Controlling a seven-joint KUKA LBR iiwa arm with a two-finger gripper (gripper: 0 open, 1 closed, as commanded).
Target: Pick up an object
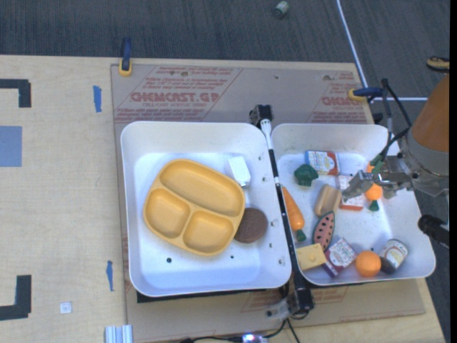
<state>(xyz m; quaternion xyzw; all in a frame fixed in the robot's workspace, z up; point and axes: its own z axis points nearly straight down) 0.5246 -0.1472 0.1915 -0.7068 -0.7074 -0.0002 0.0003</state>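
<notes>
Toys crowd the right bin (421, 252); the left bin (143, 191) offers bare floor around the yellow tray (193, 206).

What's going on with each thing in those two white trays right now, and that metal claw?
gripper: low over the right bin, fingers unclear
yellow divided plate: flat in the left bin
brown disc: beside the plate
carrot: lying along the right bin's left wall
orange ball: resting near the front
watermelon slice: lying flat
</notes>
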